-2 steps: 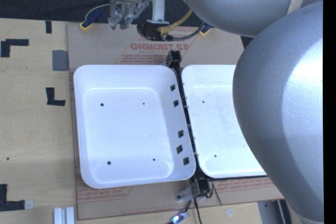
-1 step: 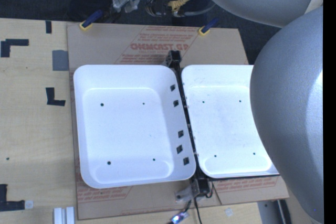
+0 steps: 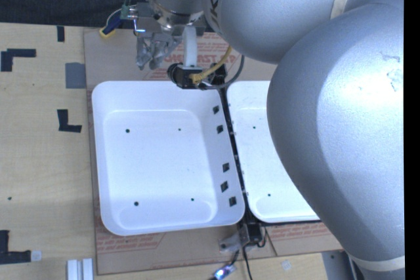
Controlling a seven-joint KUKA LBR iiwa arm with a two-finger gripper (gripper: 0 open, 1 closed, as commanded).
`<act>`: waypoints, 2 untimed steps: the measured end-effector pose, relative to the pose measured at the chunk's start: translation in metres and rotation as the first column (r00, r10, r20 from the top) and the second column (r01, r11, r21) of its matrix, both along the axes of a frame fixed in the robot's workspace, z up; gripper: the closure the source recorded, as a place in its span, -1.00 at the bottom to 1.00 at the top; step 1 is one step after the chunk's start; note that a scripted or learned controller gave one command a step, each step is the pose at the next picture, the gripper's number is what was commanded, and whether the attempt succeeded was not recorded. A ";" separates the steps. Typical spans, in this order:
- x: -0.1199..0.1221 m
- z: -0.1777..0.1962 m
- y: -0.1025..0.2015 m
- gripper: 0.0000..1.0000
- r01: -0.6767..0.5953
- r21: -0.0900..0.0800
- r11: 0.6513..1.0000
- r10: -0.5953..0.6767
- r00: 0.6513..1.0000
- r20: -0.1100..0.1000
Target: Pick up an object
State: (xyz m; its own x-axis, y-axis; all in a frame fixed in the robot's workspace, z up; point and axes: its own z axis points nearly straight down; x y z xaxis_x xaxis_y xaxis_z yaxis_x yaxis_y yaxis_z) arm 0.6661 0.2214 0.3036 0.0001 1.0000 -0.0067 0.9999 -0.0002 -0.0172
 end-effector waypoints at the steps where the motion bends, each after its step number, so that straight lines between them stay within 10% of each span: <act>1: 0.002 0.068 0.013 1.00 -0.004 0.009 1.000 0.004 1.000 0.021; 2: -0.001 0.141 0.012 1.00 -0.003 0.010 1.000 0.003 1.000 0.024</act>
